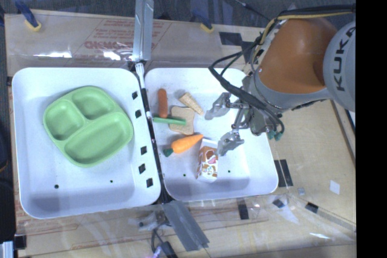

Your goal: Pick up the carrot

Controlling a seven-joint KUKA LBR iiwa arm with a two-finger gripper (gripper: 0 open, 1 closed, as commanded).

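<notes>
Lying slantwise, the orange carrot seems green-stemmed

A: Lighting even, fairly bright, mostly from above. White bins run slightly hot with a blue cast.

B: Shadows?

A: Soft, short. The arm casts a faint one on the right bin's floor. Glare streaks on the clear plastic sheet up top.

B: Focus?

A: Mildly soft overall, compression noise, no obvious edge distortion.
</notes>
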